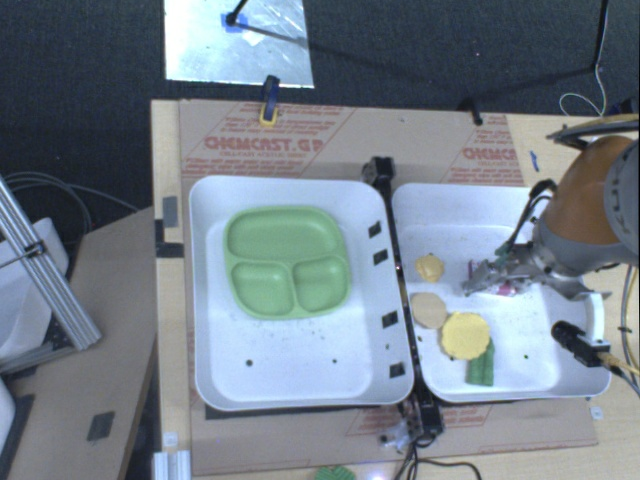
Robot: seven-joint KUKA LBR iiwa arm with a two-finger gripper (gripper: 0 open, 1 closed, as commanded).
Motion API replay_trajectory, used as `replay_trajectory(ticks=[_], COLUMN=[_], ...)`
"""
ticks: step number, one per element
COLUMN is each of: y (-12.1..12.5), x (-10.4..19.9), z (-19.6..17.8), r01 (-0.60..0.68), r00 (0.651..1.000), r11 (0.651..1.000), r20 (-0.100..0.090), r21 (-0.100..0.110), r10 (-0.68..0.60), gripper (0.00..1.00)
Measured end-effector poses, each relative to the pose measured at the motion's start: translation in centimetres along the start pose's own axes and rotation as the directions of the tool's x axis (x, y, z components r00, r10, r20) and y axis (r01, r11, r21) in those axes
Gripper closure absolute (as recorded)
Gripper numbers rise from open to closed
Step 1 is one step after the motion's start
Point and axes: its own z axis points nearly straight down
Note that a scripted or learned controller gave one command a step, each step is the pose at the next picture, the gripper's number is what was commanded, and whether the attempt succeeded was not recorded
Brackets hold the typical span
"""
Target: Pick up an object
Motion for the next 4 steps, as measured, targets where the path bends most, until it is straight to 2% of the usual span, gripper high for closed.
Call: replay_trajectory(ticks=[1, 2, 3, 4], y=[4.4, 4.3, 0.7, 0.7], x=[1.1, 0.9, 0.3, 10.4], z=[0.0, -1.0, -10.6, -9.9], r01=[0.000, 0.001, -0.007, 0.007], r00=[1.000, 1.000, 1.000, 1.000], r11=[1.000, 1.000, 1.000, 1.000], r20=[0.000, 0.000, 0.001, -0.005], r21=[-0.002, -0.002, -0.003, 0.003], r10=[0.000, -0.001, 0.007, -0.007], gripper=[0.00, 1.00, 1.00, 1.00])
